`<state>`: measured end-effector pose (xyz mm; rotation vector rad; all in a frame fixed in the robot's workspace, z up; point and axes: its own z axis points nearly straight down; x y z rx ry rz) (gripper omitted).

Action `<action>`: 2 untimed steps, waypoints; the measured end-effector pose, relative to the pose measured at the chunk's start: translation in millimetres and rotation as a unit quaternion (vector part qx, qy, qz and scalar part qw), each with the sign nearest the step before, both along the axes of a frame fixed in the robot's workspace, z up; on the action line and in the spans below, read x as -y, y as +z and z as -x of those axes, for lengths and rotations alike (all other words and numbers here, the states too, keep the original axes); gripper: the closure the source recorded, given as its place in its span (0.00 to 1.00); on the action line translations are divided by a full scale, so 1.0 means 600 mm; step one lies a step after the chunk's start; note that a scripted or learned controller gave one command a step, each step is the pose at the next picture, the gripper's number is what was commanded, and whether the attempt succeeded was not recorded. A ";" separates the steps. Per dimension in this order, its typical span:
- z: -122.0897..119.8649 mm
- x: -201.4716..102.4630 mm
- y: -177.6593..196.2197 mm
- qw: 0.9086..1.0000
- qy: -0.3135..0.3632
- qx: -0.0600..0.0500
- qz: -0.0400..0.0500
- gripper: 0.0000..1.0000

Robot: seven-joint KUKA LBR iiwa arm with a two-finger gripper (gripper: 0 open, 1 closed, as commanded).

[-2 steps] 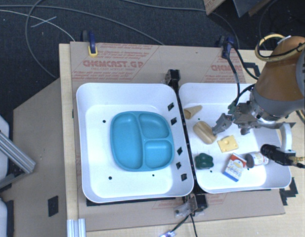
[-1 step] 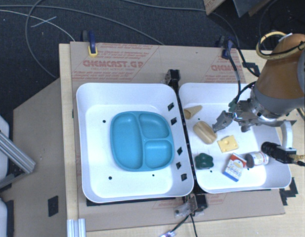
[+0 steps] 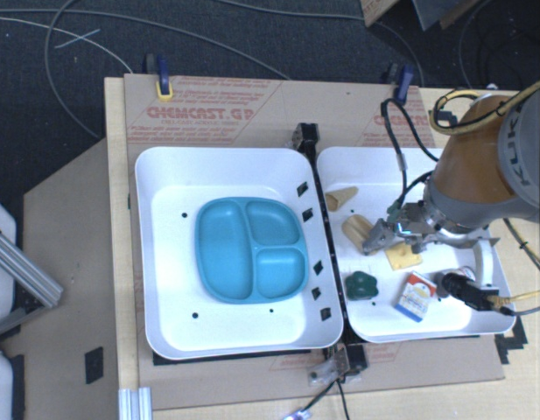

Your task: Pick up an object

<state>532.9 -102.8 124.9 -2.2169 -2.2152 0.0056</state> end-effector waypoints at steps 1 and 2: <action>-0.003 -0.002 -0.066 1.000 0.001 0.005 0.000 0.00; -0.003 -0.001 -0.046 1.000 0.000 0.005 0.000 1.00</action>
